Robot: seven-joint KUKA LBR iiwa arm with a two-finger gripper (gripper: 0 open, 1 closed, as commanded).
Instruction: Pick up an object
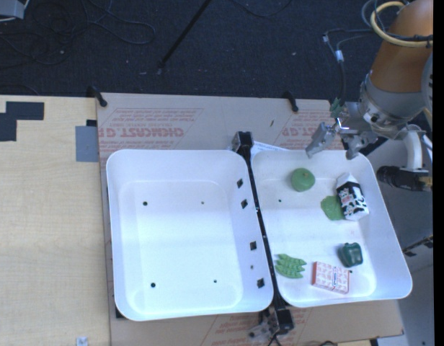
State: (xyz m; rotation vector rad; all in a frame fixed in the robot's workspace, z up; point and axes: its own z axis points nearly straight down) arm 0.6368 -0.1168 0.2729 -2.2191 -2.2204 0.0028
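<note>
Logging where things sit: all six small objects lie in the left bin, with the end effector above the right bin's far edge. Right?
Not quite: in the camera view the objects, such as the green ball, lie in the right bin, not the left bin. The end effector is above the right bin's far edge.

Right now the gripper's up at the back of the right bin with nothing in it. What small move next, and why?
Probably ease the gripper forward and down toward the round green piece. Its fingers stand open above the right bin's back rim, holding nothing, and that piece lies nearest, with bare floor around it. The black-and-white toy touches a green lump, so it looks harder to grasp cleanly.
</note>
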